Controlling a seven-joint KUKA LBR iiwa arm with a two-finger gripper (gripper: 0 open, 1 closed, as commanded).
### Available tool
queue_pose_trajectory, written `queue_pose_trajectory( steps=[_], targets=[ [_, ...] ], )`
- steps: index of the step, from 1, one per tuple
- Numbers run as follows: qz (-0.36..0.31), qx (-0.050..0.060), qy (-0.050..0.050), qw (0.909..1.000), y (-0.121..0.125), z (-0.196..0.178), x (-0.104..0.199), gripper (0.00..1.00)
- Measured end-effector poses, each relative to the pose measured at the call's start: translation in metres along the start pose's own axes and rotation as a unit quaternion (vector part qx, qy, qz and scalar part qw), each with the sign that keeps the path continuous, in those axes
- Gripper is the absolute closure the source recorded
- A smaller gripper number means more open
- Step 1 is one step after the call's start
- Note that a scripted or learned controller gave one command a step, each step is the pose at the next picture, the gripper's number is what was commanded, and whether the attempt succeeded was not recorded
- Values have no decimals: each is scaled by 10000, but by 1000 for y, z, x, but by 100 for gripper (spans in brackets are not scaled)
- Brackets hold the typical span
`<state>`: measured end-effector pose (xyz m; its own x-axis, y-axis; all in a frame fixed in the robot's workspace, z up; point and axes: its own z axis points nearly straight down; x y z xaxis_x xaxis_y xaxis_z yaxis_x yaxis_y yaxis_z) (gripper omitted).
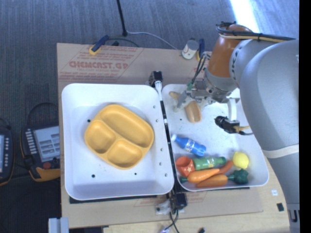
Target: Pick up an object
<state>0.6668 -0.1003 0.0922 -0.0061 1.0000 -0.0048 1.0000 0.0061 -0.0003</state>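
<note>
My gripper (pixel 190 99) hangs over the far end of the right bin (pixel 257 176), open, its fingers spread just above the top end of a tan bread roll (pixel 193 112). A small beige piece (pixel 173 95) lies just left of the fingers. Nearer the front lie a blue bottle (pixel 190 145), a green bottle (pixel 209 162), an orange cup (pixel 184 165), two carrots (pixel 203 175), a lemon (pixel 240 159) and a dark green vegetable (pixel 241 176). Nothing is held between the fingers.
The left bin (pixel 73 178) holds a yellow divided plate (pixel 119 136). The grey arm (pixel 272 91) covers the right bin's right side. A divider rail (pixel 164 125) runs between the bins. Bare bin floor lies between the roll and the lemon.
</note>
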Motion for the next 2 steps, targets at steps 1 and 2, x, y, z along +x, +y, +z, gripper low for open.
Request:
queue_pose_trajectory(
  steps=[1, 2],
  targets=[
    [11, -12, -25, 10000, 1, -11, -2, 100],
    [22, -4, 24, 10000, -58, -112, 52, 100]
  ],
)
